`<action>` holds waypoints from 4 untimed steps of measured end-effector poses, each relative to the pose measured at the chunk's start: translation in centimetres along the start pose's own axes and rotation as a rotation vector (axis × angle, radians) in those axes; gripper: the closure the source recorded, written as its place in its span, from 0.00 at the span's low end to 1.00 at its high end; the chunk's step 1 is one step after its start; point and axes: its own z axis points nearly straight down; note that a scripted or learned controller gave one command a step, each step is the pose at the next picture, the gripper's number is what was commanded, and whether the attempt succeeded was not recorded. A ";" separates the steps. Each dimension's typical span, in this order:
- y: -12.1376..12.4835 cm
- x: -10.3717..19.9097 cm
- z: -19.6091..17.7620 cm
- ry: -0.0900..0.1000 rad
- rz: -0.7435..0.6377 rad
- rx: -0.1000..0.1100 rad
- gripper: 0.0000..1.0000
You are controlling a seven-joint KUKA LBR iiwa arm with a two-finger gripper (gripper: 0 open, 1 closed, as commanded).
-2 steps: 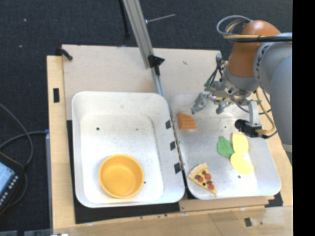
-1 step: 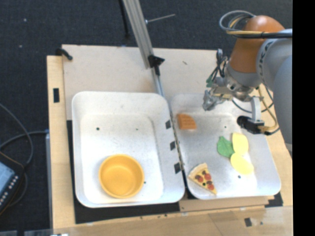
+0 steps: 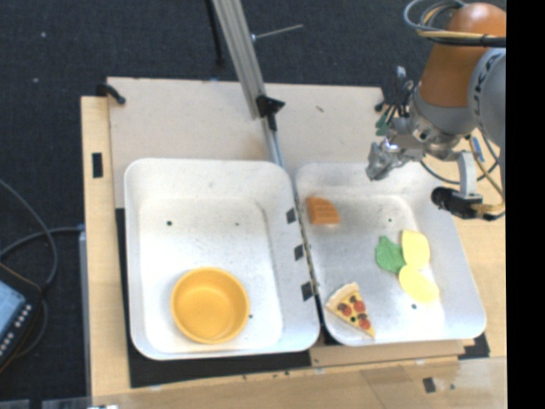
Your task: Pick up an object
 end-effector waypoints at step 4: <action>1.6 13.9 -0.1 0.002 -0.005 0.000 1.00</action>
